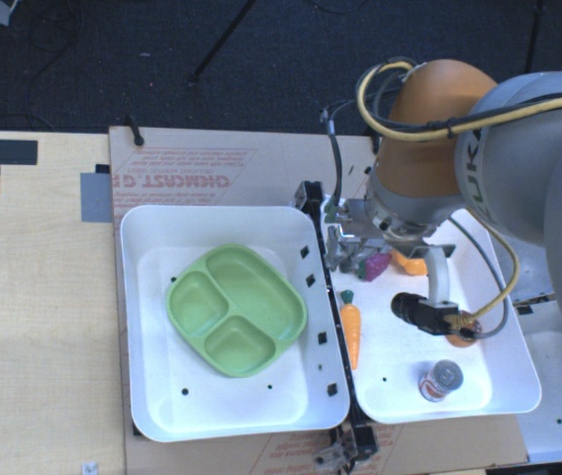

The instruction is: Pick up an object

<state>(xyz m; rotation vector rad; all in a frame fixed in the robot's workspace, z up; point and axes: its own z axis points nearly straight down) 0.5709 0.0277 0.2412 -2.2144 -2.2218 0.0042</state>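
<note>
My gripper (344,251) is low over the upper left part of the right bin (504,389), close to the wall between the two bins. Right beside it, to its right, lies a purple object (374,263), and whether it is gripped I cannot tell. An orange object (412,263) peeks out just past the purple one. Below the gripper a small green piece (346,295) sits above a toy carrot (350,332), which lies lengthwise along the bin's left wall. A small can with a grey lid (441,379) stands near the front of the same bin.
The left bin (152,394) holds a green divided plate (235,308), tilted slightly. Another orange thing (462,338) shows at the right of the right bin. The arm's large orange and grey body hangs over the back of that bin.
</note>
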